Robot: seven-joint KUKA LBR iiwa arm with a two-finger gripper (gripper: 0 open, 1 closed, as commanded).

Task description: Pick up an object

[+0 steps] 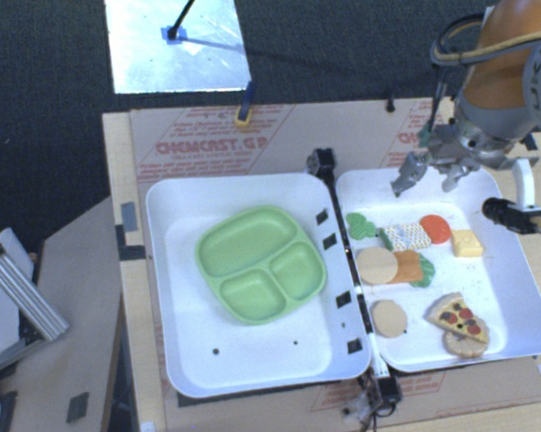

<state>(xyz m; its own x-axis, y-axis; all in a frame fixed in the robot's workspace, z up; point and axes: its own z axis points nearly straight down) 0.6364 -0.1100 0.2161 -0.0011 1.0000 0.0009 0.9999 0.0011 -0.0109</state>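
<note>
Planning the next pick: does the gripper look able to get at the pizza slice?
Probably yes. The gripper hangs open above the right bin's far end; the pizza slice lies uncovered near the front, with nothing on top.

Toy foods lie scattered flat in the right white bin point(533, 314): a triangular pizza slice point(459, 316), two tan round discs point(377, 266), a yellow cheese block point(467, 243), a red tomato slice point(435, 228).

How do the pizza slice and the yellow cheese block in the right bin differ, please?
The pizza slice is a tan wedge with red spots; the cheese block is a plain yellow square. The pizza slice is larger than the cheese block. The pizza slice lies near the bin's front edge, the cheese block further back, nearer the end effector. Both are toy foods lying in the right bin.
</note>
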